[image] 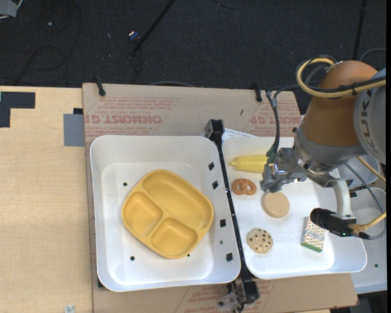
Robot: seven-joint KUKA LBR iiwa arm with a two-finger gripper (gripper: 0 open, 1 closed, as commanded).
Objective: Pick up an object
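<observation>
In the right bin [352, 261] lie a yellow corn-like piece [247, 163], a small brown pretzel [244, 188], a round tan biscuit [275, 205], a chocolate-chip cookie [260, 240] and a small green and white box [314, 234]. My gripper [274, 177] hangs low over the bin's back half, just above the tan biscuit and to the right of the pretzel and the corn piece. Nothing shows between its tips.
The left bin [107, 168] holds a yellow divided plate [167, 212]. A black divider [223, 201] runs between the two bins. Cardboard lines the bench behind the bins, and cables loop around the arm on the right.
</observation>
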